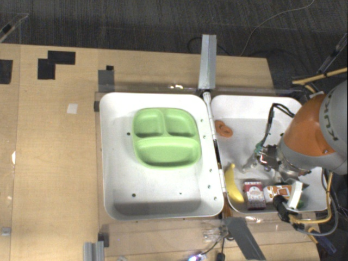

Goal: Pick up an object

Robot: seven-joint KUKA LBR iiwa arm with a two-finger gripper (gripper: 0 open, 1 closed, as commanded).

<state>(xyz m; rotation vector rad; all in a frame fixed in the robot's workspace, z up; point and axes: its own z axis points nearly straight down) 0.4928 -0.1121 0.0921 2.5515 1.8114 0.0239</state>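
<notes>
One banana [232,184] lies lengthwise along the right bin's [244,113] left wall.

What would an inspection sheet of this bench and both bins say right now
Surface: light wooden bench bearing two shallow white bins, left bin, right bin.
Job's things: yellow banana, dark red packaged box and small orange piece, all in the right bin.
Clutter: green three-compartment plastic tray in the left bin.
End effector: low over the right bin, near the banana; finger state cannot be told.
Cables: black cable looping at the wrist; thin cable on the floor.
Surroundings: dark carpet floor; black tape marks on the bench.
</notes>
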